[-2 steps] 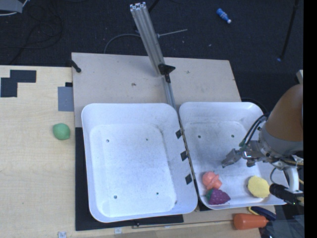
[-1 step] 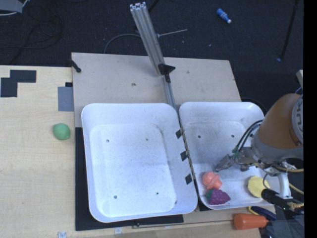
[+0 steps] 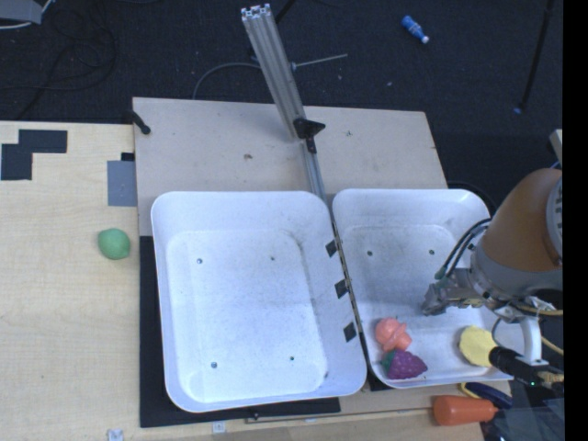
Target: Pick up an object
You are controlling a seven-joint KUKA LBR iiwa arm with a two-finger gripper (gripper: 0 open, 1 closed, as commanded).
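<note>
In the right bin [image 3: 404, 219], near its front right part, you see the gripper [image 3: 439, 301] lowered close to the floor, the grey and orange arm [image 3: 524, 232] coming in from the right. You cannot tell how its tips stand; nothing shows between them. An orange-pink object [image 3: 393, 333] lies near it, toward the front and left. A purple object [image 3: 405, 366] touches that one on its front side. A yellow object [image 3: 478, 344] sits near the gripper, front and right. The left bin [image 3: 184, 214] stands beside. A green ball [image 3: 114, 243] rests on the bench, well apart.
</note>
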